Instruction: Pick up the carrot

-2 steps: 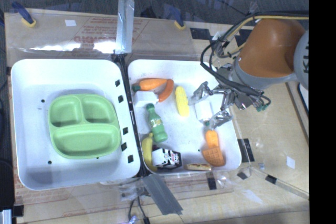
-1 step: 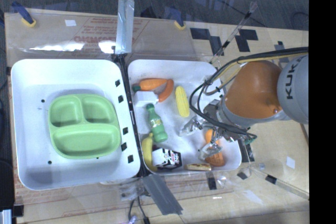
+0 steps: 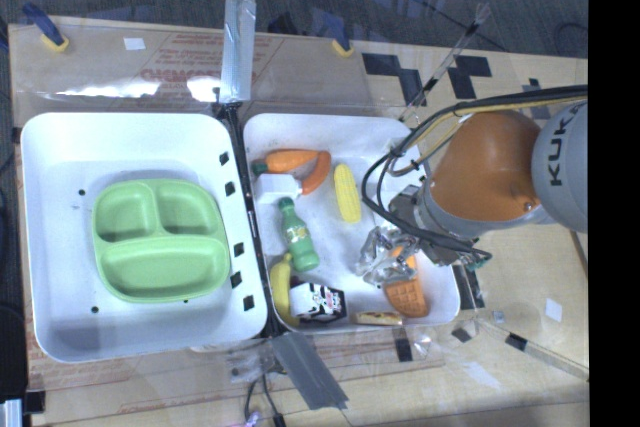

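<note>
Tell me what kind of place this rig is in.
Probably a robotics lab bench, not a kitchen: two shallow white plastic bins sit side by side, plastic toy food such as the orange carrot fills one, and the grey arm's gripper works behind clear sheeting.

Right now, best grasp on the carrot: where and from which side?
Judging from the camera view, grip the carrot mid-body, coming straight down, fingers closing across its width. It lies flat and lengthwise near the right bin's far wall, green top toward the divider. An orange sausage-like piece touches its tapered end, so stay toward the middle or thicker half. The gripper sits lower, near the waffle cone.
</note>
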Robot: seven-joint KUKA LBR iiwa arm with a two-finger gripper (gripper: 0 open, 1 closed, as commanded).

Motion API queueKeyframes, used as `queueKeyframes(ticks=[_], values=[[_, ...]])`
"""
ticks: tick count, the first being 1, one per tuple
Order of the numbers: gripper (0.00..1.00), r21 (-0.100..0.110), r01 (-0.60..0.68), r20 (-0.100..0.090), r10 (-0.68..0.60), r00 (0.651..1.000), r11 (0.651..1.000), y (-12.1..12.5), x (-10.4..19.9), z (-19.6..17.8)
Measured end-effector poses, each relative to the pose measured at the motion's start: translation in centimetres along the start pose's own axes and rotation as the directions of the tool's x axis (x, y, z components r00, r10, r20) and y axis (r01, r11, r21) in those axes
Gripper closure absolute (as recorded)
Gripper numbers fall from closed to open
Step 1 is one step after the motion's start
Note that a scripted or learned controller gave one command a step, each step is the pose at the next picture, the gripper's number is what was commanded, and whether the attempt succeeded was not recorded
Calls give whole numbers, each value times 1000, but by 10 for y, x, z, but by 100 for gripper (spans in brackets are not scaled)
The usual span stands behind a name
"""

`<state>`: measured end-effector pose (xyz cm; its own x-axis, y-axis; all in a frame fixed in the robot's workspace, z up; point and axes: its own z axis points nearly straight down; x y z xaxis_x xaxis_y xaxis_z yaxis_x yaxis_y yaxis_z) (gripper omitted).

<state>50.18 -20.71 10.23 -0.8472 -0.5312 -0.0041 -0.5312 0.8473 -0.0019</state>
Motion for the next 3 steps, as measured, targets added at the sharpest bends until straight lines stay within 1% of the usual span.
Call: queueKeyframes(ticks=[1,2,3], values=[[100,0,-51,0,51,999,999,18,-43,-38],[0,-1,-52,-2,52,999,999,18,-42,-36],[0,-1,-263,-3,263,965,965,-28,-71,4]])
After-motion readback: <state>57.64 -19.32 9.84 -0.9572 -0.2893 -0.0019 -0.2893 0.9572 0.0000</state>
